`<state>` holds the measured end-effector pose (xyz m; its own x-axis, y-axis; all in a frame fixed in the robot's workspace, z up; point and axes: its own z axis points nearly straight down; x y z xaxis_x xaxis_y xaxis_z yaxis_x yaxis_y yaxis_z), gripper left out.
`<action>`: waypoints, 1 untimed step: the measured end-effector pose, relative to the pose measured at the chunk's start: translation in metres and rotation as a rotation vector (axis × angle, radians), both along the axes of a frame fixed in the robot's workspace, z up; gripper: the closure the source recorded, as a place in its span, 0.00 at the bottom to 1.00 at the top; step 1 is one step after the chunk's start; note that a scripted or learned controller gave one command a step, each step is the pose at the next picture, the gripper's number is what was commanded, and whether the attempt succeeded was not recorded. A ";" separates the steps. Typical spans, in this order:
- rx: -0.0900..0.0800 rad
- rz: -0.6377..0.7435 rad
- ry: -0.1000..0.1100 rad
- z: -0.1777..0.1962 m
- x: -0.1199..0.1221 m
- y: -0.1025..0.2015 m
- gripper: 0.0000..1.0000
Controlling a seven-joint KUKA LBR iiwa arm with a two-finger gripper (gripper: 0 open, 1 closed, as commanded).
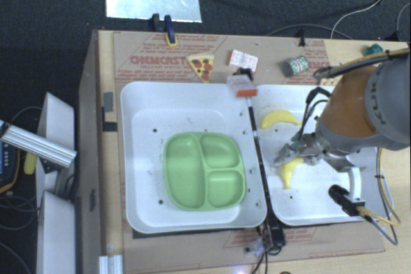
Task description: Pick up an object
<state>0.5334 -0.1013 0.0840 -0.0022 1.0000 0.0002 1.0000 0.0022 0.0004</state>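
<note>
1. I see the two-finger gripper (289, 154) low in the right white bin (308, 212), its metal fingers pointing toward the divider between the bins; I cannot tell whether they are spread or pressed together.
2. A small yellow banana-shaped piece (289, 171) lies just beside and below the fingertips, touching or nearly touching them; I cannot see it between the fingers.
3. A second, larger yellow banana (280, 117) lies curved on the same bin's floor, nearer the far rim, apart from the gripper.
4. The grey arm with its orange band (350, 106) reaches in from the right, bent over the right bin, the wrist angled down and leftward.
5. In the left white bin (144, 106) I see a light green plastic plate with three compartments (205, 170), lying flat near the middle.
6. On the brown cardboard strip (160, 51) behind the bins rest a toy pizza slice (201, 66), a small white and red card (243, 60) and a little green can on its side (297, 65).
</note>
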 end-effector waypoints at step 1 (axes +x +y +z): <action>0.000 0.000 -0.002 0.010 0.001 0.000 1.00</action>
